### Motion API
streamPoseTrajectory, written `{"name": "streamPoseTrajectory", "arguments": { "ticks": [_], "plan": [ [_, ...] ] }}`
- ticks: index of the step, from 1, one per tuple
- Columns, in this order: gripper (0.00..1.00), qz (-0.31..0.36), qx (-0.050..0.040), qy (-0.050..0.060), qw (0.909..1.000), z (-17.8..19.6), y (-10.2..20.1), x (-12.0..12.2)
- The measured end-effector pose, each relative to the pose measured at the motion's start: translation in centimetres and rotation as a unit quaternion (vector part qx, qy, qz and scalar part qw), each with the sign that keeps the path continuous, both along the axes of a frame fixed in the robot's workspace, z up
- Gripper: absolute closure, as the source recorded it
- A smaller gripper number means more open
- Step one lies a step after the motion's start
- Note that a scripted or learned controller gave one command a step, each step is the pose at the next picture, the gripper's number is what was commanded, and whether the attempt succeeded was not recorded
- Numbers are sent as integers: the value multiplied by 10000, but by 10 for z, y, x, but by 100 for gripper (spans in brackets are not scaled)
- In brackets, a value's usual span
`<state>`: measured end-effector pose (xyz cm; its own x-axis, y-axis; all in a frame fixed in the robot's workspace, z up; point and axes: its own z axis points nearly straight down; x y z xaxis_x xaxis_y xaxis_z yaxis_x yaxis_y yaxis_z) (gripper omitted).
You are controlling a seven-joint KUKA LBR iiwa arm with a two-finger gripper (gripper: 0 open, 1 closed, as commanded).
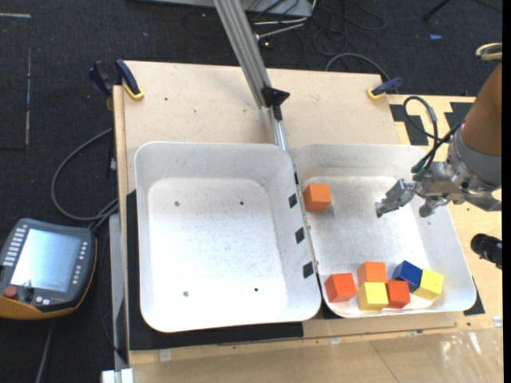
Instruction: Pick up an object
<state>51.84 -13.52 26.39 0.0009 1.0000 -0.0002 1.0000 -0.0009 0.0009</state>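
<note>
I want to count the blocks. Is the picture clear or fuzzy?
Camera view: evenly lit, soft shadows, no strong glare on the bins; the blocks look sharp enough to count; the gripper is slightly soft.

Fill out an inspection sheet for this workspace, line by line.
Surface: wooden bench bearing the left bin and right bin side by side.
Job's things: lone orange block at the right bin's upper left; six blocks clustered along its near edge: three orange, two yellow, one blue.
Clutter: nothing seen.
Grippers: tool above the right bin's middle, apart from every block, nothing between its fingers.
Cables: grey cable on the floor, left; black cables behind the bench.
Surroundings: teach pendant at lower left; dark carpet.
</note>
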Motion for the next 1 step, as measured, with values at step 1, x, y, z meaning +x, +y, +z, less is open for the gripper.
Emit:
{"name": "streamPoseTrajectory", "arguments": {
  "ticks": [1],
  "plan": [
    [0,-16,8,43,10000,-154,-42,-14]
  ]
}}
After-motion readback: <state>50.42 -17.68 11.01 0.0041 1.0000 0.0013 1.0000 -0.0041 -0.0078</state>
